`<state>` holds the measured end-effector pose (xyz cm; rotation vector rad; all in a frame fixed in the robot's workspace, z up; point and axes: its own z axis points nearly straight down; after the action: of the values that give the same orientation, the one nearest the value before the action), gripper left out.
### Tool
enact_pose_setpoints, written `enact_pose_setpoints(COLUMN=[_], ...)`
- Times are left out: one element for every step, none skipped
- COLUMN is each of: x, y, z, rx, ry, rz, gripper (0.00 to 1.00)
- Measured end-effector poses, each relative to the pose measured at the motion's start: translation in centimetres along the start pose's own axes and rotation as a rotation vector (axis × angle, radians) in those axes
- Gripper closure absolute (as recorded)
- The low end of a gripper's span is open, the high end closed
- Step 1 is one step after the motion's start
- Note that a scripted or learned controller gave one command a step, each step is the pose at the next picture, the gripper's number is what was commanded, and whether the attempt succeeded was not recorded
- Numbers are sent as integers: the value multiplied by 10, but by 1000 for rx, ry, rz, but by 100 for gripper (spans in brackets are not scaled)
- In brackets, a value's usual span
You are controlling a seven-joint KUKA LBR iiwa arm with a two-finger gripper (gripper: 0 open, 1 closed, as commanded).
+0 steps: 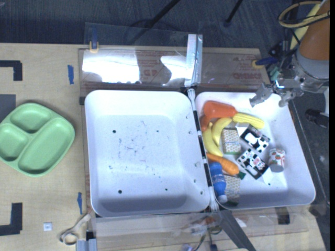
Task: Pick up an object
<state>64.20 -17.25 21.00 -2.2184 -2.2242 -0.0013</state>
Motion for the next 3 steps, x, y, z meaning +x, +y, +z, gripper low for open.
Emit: enact_pose_setpoints(x=[2,6,8], y=[-13,21,26], z=[-25,-150,-130], rx=[-1,-3,-1], ry=[-2,-3,-2], rz=[-57,-244,-305], gripper=[0,0,0])
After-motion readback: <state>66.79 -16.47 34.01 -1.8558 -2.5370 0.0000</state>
